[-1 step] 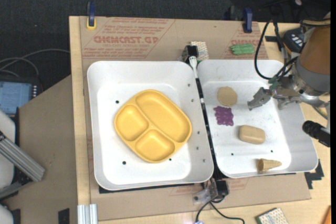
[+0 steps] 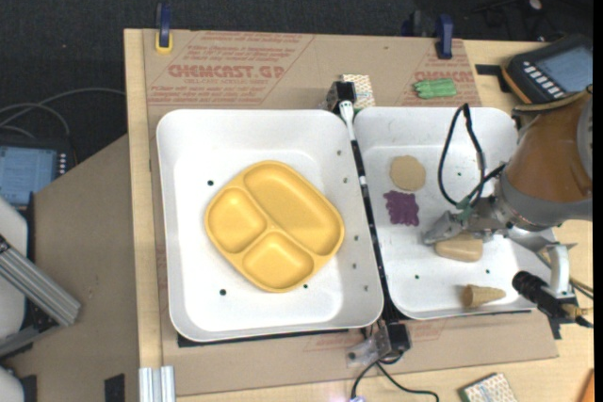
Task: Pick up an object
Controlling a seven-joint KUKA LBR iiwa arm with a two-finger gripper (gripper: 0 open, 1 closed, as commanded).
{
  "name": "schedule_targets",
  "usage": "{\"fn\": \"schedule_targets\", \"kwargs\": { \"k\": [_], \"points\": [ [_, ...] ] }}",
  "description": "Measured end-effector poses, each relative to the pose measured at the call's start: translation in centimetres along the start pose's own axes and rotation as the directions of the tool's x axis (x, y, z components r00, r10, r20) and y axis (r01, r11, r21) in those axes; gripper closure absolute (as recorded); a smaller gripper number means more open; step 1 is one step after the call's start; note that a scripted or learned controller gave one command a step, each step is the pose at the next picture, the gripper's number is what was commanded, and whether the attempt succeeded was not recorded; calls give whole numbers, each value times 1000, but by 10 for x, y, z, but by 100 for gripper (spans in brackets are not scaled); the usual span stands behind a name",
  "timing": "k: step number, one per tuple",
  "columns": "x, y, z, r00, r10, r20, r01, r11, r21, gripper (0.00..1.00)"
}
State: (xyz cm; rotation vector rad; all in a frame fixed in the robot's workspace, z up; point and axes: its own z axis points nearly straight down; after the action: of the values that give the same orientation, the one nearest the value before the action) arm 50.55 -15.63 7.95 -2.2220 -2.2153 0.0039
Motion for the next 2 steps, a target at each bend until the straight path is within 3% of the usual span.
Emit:
{"fn": "schedule_targets", "kwargs": {
  "k": [1,2],
  "points": [
    [0,3,-16,1000,-1,4,1,1000,-9,100],
    [66,-7,-78,1000,-10,1,10,1000,-10,100]
  ]
}}
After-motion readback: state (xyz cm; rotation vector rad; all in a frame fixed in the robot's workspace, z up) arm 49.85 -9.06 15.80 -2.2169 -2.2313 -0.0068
